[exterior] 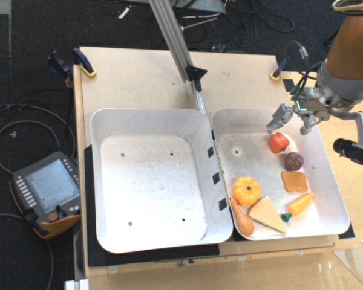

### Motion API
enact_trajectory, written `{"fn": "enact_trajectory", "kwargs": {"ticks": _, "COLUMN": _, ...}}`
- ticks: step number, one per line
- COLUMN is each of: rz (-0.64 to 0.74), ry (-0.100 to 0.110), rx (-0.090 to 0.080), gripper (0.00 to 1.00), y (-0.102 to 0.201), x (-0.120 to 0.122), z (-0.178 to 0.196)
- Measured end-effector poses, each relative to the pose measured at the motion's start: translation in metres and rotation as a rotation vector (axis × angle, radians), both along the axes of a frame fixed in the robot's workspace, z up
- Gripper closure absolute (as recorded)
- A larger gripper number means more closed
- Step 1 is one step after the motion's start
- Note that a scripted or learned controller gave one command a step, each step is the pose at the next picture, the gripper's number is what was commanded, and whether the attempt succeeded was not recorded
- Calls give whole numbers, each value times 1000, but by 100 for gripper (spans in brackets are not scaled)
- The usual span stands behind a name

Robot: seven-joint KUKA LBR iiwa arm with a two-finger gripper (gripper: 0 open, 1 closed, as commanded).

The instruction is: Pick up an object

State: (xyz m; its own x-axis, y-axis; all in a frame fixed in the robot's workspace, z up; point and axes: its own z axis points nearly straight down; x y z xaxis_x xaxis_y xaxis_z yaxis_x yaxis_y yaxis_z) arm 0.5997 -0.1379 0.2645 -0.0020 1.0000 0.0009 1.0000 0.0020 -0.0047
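Glossy red plastic pepper (278, 142) lies in the right white bin (333, 180), far of a ribbed orange pumpkin (247, 190). Hand (293, 121) hovers above it, fingers spread, empty.

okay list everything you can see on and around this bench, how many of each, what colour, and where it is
bins: two, white, side by side on the bench
tomato: one, red, upper part of the right bin
dark ball: one, maroon, below the tomato
toast slice: one, orange-brown, below the dark ball
pumpkin: one, orange, middle of the right bin
cheese wedge: one, pale yellow, below the pumpkin
carrot: one, orange, right of the cheese wedge
clamps: two, yellow-tipped, bench's far corners
control pad: one, grey and orange, floor left of the bench
arm: one, grey and orange, at right
hand: one, grey, open, above the tomato
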Motion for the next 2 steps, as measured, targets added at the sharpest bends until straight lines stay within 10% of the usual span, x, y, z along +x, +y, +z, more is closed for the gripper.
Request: {"fn": "enact_trajectory", "kwargs": {"ticks": 2, "rz": 0, "ry": 2, "rx": 0, "gripper": 0, "y": 9, "x": 1, "z": -57}}
